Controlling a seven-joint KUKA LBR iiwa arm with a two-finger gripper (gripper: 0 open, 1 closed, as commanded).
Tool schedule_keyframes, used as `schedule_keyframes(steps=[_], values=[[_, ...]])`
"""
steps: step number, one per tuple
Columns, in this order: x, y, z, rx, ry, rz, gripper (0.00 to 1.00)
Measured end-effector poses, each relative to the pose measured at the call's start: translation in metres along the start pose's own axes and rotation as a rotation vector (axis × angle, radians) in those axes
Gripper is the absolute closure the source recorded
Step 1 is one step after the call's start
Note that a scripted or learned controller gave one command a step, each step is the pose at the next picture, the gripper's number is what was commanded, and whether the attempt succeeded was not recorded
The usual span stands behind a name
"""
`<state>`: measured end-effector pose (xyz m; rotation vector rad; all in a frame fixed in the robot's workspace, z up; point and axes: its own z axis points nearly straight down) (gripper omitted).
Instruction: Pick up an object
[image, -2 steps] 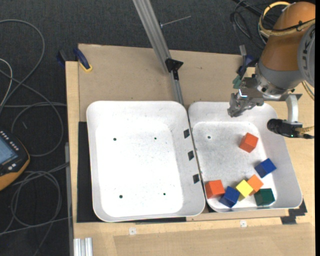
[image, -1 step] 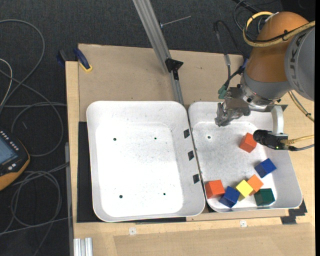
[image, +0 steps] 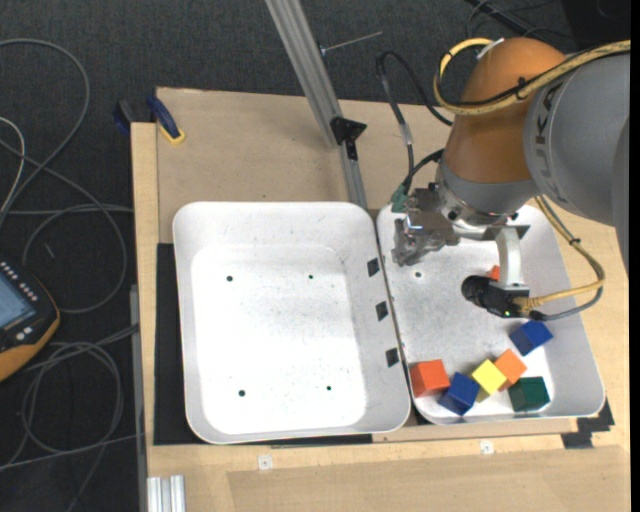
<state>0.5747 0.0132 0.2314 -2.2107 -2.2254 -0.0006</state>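
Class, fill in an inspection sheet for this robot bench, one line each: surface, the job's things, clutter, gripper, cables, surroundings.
Surface: wooden bench bearing a left bin and a right bin, side by side.
Job's things: coloured blocks clustered at the right bin's near edge: orange block, yellow block, green block, two blue blocks.
Clutter: blue and yellow tool on the bench's far left corner.
Gripper: gripper over the right bin's far left part, away from the blocks; nothing seen between its fingers.
Cables: yellow cable running along the arm; loose cables on the floor.
Surroundings: dark floor, handheld controller at left.
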Motion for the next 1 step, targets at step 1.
schedule_keyframes(steps=[1], values=[[0.0426,-0.0145,0.0002,0.000,-0.001,0.001,1.00]])
